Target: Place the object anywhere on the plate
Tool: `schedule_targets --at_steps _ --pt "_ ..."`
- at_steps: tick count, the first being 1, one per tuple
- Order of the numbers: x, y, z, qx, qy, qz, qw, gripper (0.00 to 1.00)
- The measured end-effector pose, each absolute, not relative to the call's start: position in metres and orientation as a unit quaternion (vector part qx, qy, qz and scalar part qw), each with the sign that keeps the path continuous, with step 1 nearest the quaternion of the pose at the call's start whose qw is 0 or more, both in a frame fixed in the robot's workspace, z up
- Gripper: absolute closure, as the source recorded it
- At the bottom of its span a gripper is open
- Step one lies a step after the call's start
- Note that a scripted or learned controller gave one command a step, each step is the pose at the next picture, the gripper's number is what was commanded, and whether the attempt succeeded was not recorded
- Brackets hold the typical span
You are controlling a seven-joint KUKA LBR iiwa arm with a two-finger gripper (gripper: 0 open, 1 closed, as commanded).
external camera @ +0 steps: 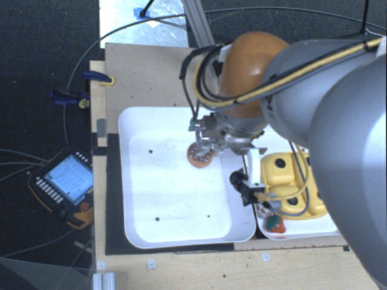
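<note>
- Two white bins: left bin [139, 222], right bin [314, 227].
- One yellow object [283, 171].
- One round brown item [200, 156].
- Perhaps one small red-green piece [275, 223].

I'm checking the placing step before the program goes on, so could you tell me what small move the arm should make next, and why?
Probably a short lift straight up. The gripper sits low over the left bin, right at the small brown round object, while the yellow plate lies in the right bin. Rising first would likely clear the rim between them before travelling right.
</note>
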State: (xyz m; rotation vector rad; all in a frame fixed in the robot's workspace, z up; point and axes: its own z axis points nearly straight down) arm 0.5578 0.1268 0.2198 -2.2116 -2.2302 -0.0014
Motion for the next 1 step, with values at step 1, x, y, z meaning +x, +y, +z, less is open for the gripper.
schedule_targets --at_steps 1 --pt "0.558 0.1244 0.2203 -0.705 -0.709 -0.0002 0.0 0.0"
